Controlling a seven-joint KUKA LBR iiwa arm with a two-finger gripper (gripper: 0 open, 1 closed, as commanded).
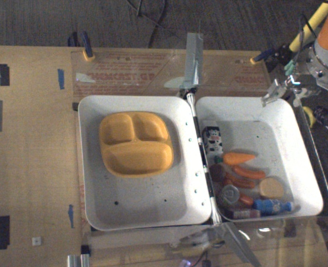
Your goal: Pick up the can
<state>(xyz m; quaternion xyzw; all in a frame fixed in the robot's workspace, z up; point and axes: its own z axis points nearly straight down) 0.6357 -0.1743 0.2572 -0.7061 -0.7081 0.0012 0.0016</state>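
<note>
Lying w/ grey round end up, can (229, 194) among toys; gripper (279, 90) state unclear.

The arm enters at the upper right, over the tabletop's far right corner. Its orange band (326, 35) sits at the frame's right edge, with the grey wrist section (326, 65) just beneath it. From there the end effector (282, 89) reaches left and slightly down, ending above the far right corner of the right bin (308, 166), just at that bin's rim. Metal fingertips (271, 96) show at its leftmost end, pointing toward the bin's corner. Nothing is seen between them. How far apart they stand cannot be told from this slant. Dark cabling (297, 35) runs alongside the wrist.
</note>
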